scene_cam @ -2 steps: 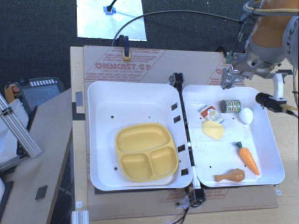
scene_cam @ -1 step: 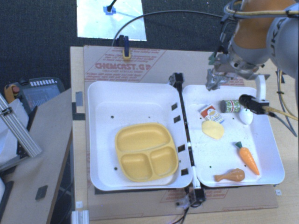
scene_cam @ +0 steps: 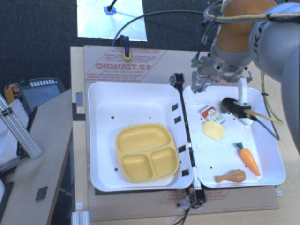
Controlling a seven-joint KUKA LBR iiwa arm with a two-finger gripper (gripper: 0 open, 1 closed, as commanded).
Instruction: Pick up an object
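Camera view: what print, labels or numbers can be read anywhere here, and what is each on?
"CHEMCAST G P", red print, reads roughly so, last letters unsure: on the brown board behind the left bin.
Fainter red lines under it: too blurred to read.
Red and white packet in the right bin: print too small to read.

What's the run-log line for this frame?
gripper: above right bin rear-left corner, holding nothing seen | right bin: carrot, drumstick, yellow piece | left bin: yellow tray
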